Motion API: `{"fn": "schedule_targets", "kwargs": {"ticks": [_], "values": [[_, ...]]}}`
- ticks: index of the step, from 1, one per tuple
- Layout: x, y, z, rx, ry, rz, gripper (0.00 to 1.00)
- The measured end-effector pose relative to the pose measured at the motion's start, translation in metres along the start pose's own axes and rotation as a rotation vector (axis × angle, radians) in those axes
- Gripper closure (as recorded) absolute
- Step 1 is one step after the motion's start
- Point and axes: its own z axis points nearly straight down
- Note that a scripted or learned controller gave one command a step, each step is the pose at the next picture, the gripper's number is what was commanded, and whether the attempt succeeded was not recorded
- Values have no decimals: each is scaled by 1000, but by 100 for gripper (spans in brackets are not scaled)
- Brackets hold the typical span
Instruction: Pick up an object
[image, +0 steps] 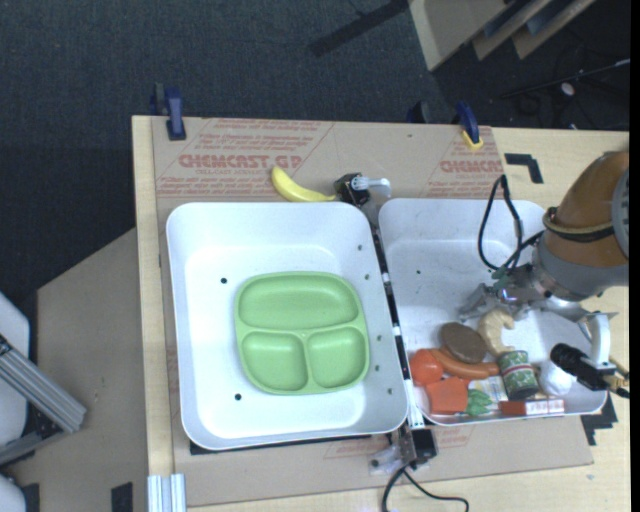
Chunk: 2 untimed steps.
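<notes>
The loose objects lie crowded into the near right corner of the right shallow white plastic bin (430, 250), probably a result of repeated program-driven drops. Along the near edge: an orange-red block (447, 398), a green leafy piece (481, 402), a flat red-and-white packet (535, 407). Just behind: a red-orange carrot-like piece (455, 364), a small green-labelled can (516, 373), a brown oval disc (464, 342), a tan lump (494, 325).

The left shallow white plastic bin (200, 250) carries a light green three-compartment plastic tray (300, 332) at its centre. A yellow banana (297, 188) rests on the bench beyond that bin's far edge.

The gripper (506, 297) hangs low over the cluster's far side, wrist tilted down; whether it is spread or closed cannot be determined. No object is visibly grasped.
</notes>
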Motion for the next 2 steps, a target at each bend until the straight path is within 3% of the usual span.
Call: {"fn": "schedule_targets", "kwargs": {"ticks": [1,2], "values": [[-45,-66,-1,-5,2,2,0],[-20,5,-121,-26,-7,-12,0]]}}
